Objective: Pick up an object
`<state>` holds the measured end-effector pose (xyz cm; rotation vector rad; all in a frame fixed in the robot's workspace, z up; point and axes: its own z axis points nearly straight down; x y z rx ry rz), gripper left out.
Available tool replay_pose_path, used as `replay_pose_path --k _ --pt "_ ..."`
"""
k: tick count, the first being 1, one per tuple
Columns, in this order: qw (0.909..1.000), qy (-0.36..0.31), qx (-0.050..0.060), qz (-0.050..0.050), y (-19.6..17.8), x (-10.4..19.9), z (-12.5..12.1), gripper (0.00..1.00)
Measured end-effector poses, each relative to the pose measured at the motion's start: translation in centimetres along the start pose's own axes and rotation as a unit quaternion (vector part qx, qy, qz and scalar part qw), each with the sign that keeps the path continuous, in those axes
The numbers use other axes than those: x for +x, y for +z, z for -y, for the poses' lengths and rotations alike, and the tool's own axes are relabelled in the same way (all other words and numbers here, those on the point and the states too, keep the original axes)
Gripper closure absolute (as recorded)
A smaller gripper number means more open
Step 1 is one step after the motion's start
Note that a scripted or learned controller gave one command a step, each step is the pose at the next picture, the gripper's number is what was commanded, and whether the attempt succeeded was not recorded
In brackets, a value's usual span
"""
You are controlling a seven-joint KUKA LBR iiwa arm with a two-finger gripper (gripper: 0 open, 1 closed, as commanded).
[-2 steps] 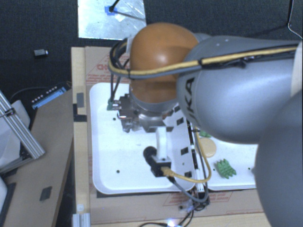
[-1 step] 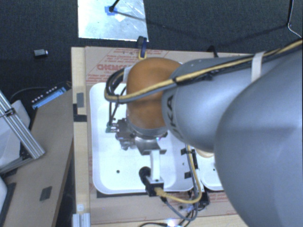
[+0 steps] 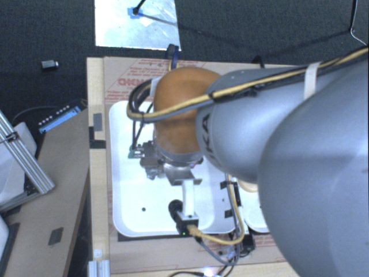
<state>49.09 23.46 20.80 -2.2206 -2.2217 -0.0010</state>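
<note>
One gripper point(image 3: 168, 167) hangs over a white bin point(image 3: 130, 203); grip unclear, cardboard print point(image 3: 144, 74) illegible.

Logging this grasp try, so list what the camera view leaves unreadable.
1. Right bin: nearly all covered by the grey arm; contents unknown.
2. Left bin, middle part: hidden under the orange band.
3. Dark speck on the left bin's floor: too small to identify.
</note>
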Motion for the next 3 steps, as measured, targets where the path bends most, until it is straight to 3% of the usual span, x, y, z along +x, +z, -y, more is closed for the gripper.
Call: replay_pose_path --k 1,2,3 --pt "1.0000 -0.001 -0.001 -0.001 -3.1 0.0 0.4 1.00" --pt "0.9999 -0.003 -0.009 -0.004 -27.6 0.0 0.4 1.00" --pt "1.0000 -0.003 -0.002 0.000 -28.5 0.0 -0.5 1.00"
